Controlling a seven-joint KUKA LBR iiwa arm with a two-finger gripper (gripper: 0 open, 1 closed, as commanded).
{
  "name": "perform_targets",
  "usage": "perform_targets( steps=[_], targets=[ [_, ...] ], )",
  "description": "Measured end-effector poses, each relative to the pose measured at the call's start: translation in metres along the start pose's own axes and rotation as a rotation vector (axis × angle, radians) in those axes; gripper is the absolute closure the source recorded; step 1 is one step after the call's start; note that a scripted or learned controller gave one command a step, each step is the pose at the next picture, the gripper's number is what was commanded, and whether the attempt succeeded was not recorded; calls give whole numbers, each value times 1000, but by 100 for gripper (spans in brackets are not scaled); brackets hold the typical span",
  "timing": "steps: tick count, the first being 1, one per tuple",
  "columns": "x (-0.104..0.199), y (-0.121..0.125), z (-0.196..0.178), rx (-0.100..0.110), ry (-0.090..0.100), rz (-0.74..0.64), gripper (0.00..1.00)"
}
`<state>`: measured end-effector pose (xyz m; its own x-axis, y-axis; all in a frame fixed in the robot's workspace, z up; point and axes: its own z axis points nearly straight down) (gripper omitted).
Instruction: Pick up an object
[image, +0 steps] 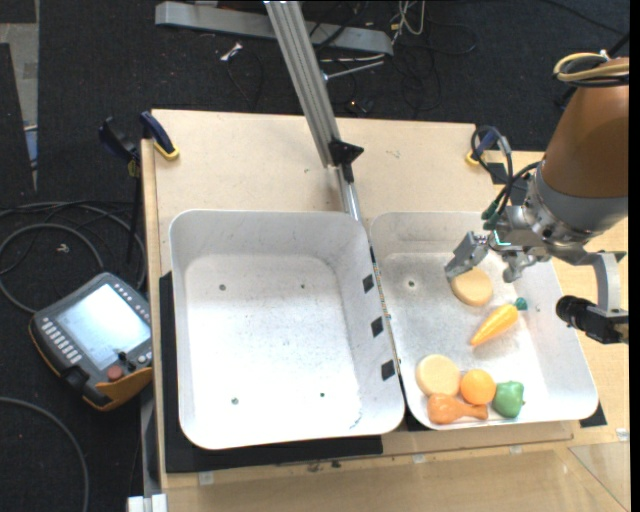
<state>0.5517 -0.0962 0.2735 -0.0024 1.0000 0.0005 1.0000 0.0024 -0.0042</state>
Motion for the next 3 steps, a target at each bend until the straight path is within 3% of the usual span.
perform_targets(
  steps=[1,3],
  targets=[
    [0,1,-2,-4,-1,3,0],
    [-7,-14,100,2,0,5,0]
  ],
)
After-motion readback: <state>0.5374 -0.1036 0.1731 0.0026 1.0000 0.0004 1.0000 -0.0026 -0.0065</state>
